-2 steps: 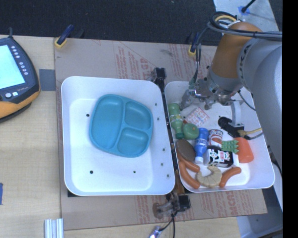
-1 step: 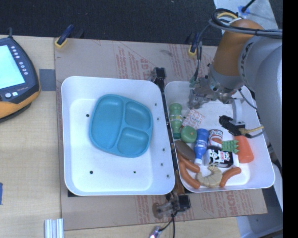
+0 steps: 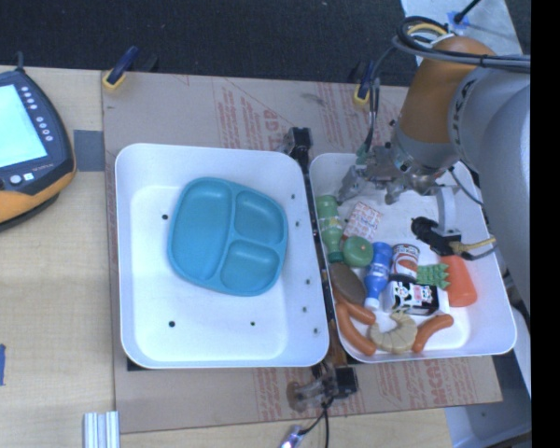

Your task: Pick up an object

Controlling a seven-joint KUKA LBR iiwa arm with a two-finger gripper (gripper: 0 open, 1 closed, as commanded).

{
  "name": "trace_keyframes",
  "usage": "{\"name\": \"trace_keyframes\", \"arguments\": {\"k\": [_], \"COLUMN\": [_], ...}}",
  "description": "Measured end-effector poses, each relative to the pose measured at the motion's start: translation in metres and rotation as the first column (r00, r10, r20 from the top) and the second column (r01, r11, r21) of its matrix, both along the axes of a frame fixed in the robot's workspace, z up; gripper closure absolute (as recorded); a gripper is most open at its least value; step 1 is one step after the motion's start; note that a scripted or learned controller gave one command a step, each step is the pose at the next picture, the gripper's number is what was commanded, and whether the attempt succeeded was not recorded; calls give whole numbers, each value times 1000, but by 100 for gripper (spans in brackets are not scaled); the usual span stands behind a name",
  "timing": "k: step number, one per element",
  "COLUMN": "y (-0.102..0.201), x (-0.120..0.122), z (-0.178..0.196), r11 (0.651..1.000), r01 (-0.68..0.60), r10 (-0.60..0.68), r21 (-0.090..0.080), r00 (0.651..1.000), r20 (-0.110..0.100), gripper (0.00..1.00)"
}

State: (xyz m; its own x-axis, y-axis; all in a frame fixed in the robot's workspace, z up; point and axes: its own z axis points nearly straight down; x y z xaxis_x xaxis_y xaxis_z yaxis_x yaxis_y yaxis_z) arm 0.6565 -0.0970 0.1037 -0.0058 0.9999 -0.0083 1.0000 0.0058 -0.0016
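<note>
My gripper (image 3: 371,187) hangs over the far end of the right bin (image 3: 490,329), its fingers spread and nothing between them. Just below it lie a white and pink packet (image 3: 362,220) and some green pieces (image 3: 329,222). Further toward the front of the bin are a round green item (image 3: 358,252), a blue and white bottle (image 3: 378,273), a small can (image 3: 406,259), a black and white carton (image 3: 413,297), an orange carrot (image 3: 460,283) and sausages (image 3: 355,332).
The left bin (image 3: 140,334) holds a blue divided plate (image 3: 229,236). An orange-edged tablet (image 3: 14,147) lies on the bench at far left. Clamps (image 3: 119,68) sit at the board's back edge.
</note>
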Motion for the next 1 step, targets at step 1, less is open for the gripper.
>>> {"name": "trace_keyframes", "arguments": {"k": [1], "y": [-1], "x": [1], "z": [-8], "r11": [1000], "r01": [3], "r10": [-3], "r21": [-2], "r00": [1000], "r20": [5], "gripper": [0]}}
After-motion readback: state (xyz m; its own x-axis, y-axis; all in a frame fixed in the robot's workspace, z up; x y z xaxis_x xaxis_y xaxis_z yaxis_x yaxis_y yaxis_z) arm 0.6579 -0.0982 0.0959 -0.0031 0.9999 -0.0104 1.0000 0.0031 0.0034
